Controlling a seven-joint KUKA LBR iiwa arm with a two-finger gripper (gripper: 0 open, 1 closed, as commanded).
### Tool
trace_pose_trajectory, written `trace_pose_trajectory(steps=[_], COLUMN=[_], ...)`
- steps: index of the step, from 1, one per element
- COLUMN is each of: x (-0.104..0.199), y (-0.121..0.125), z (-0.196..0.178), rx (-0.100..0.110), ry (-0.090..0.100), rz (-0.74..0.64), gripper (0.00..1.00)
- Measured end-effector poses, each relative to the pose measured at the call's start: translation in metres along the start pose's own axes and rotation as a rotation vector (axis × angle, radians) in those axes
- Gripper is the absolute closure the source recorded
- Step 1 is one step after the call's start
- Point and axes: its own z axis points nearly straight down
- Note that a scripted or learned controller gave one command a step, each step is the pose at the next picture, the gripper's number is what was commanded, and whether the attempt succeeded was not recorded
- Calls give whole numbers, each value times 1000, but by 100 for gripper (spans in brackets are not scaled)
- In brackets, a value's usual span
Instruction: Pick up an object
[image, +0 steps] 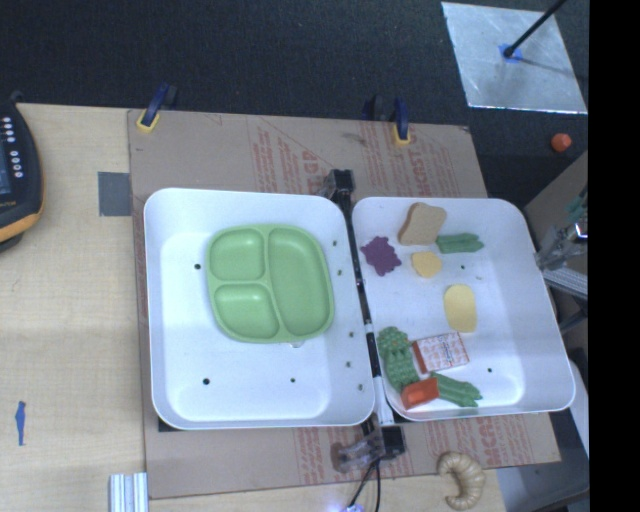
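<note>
The right bin holds several small toy foods. A tan bread slice lies at the back beside a green pod. A purple piece sits near the bin's left wall, with a small yellow piece to its right and a larger yellow piece in the middle. At the front lie a dark green broccoli-like piece, a red-and-white packet, a red piece and a green bean.
The left bin holds a green three-compartment plate. A tan croissant lies on the cardboard in front of the right bin. A black and orange device sits at the far left edge. Clamps hold the cardboard at the back.
</note>
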Motion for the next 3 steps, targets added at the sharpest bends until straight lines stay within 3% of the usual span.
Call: trace_pose_trajectory(steps=[1,2,3], x=[63,60,49], y=[-12,-11,18], z=[49,46,110], rx=[9,4,8], ry=[7,3,4], rz=[-3,2,2], gripper=[100,0,0])
